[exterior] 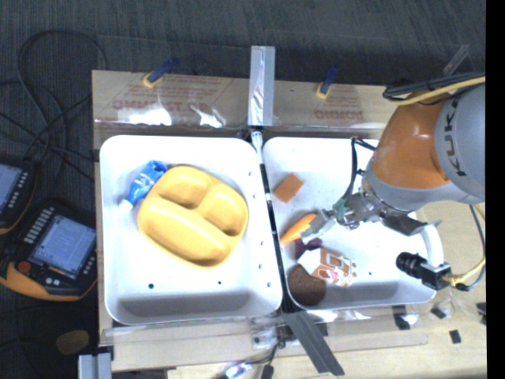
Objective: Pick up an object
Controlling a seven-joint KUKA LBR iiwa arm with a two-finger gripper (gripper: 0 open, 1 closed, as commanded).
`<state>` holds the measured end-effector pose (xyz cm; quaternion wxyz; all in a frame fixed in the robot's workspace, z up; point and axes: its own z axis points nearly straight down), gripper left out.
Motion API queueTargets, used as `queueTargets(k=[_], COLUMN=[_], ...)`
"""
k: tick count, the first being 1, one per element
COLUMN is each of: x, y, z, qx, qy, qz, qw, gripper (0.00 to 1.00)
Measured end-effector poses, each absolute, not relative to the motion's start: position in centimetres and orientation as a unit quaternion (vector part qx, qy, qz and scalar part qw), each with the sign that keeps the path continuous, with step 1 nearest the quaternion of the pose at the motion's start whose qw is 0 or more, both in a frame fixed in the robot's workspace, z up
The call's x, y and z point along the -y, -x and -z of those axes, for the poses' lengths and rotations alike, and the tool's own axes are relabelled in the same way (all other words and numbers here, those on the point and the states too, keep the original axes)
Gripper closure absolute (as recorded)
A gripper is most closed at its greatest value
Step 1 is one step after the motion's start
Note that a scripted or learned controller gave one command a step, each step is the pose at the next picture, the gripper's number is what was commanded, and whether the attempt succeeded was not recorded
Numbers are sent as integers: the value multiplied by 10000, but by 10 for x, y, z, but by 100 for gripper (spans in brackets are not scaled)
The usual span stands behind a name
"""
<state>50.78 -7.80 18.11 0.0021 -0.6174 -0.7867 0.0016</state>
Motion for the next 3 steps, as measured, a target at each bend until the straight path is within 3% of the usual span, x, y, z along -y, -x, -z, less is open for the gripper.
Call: queueTargets(k=[1, 2, 3], x=[42, 112, 120], y=[-569, -560, -533], z=[-181, -153, -185], qx=[8595, 8380, 8734], qy=[5111, 5457, 4869], qz=[-12, -15, -13], qw=[21, 21, 13], gripper=[0, 0, 0])
